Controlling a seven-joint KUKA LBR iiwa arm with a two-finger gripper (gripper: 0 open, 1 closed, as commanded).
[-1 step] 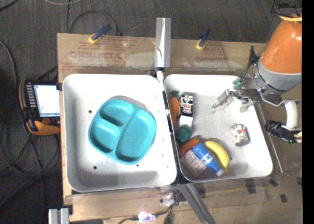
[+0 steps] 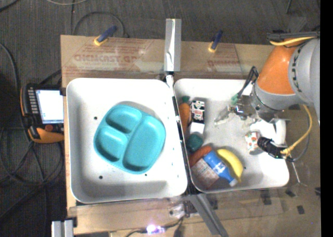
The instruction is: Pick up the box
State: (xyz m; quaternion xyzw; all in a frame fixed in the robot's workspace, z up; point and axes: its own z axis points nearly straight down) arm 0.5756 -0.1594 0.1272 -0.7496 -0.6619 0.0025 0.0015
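The metal two-finger gripper [image 2: 225, 117] hangs over the right white bin [image 2: 281, 181], its thin fingers spread and pinching nothing, with the small black-and-white printed box [image 2: 197, 110] just to its left near the bin's divider. The grey arm with its orange band [image 2: 277, 72] reaches in from the right, wrist angled down-left. The box's print is too small to read.

Open white floor across the middle of the right bin [image 2: 270, 176], between the tool [image 2: 229, 114] and the cluster along the divider: box [image 2: 197, 110], carrot [image 2: 184, 114], banana [image 2: 231, 162], blue-labelled packet [image 2: 213, 171]. Left bin [image 2: 78, 179] largely taken by the teal tray [image 2: 130, 137]. Possibly a small object at right.
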